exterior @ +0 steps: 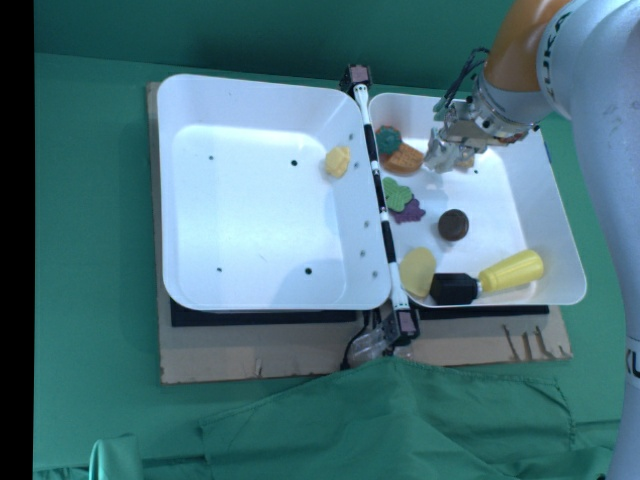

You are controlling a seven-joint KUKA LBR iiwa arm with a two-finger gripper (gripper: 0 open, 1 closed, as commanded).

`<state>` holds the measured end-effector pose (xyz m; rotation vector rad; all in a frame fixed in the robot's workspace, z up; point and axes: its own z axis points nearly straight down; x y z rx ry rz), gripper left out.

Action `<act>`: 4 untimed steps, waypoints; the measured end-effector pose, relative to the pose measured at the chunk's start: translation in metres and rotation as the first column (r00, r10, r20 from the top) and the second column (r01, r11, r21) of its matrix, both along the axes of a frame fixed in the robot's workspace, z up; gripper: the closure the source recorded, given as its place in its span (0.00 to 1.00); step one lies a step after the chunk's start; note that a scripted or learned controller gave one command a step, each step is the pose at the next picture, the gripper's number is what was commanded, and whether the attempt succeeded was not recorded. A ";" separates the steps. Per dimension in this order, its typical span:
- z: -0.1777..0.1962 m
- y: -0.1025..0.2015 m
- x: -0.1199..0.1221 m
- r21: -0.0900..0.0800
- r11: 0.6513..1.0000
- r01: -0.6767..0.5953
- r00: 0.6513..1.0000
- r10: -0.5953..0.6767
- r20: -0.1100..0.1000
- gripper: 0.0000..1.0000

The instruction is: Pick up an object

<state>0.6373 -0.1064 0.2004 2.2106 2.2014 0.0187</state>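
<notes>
My gripper hangs over the back of the right bin, just right of an orange toy with a green top. Lower in that bin lie a purple and green grape bunch, a dark brown round piece, a pale yellow piece and a black tool with a yellow handle. A small yellow corn-like toy rests near the right wall of the left bin. I see nothing between the fingers.
A black and white divider rail runs between the two bins. Both bins stand on a brown board over green cloth. Crumpled green fabric lies along the front edge.
</notes>
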 end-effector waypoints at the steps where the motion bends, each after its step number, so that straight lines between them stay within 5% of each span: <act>1: -0.014 -0.050 -0.059 0.004 1.000 0.003 1.000 -0.003 -0.006 1.00; 2: 0.060 -0.083 -0.046 0.000 1.000 0.002 1.000 -0.002 -0.010 1.00; 3: -0.019 -0.082 -0.088 0.002 1.000 0.003 1.000 -0.003 -0.010 1.00; 4: -0.014 -0.083 -0.156 -0.002 1.000 0.003 1.000 -0.003 -0.002 1.00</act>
